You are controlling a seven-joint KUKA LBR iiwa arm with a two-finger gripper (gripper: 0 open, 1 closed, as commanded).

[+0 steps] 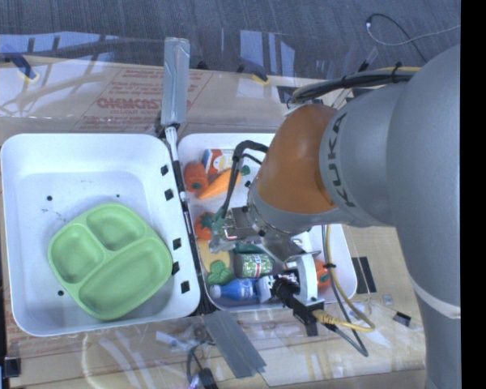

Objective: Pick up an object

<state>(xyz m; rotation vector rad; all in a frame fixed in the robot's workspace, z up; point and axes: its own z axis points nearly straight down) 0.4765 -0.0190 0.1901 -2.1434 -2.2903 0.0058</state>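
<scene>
The arm's end effector point(263, 258) reaches down into the right bin point(346, 275) at lower centre of the frame; whether it is apart or together I cannot tell. Beneath it lie an orange carrot-like toy point(213, 187), a blue bottle point(241, 291) and other small objects. The left bin point(32, 160) holds a green divided plate point(109, 259).

A divided plate point(109, 259) lay in the left bin point(32, 168); the right bin point(196, 146) beside it held a heap of small objects point(227, 225); the arm point(364, 160) hung over that right bin.
</scene>
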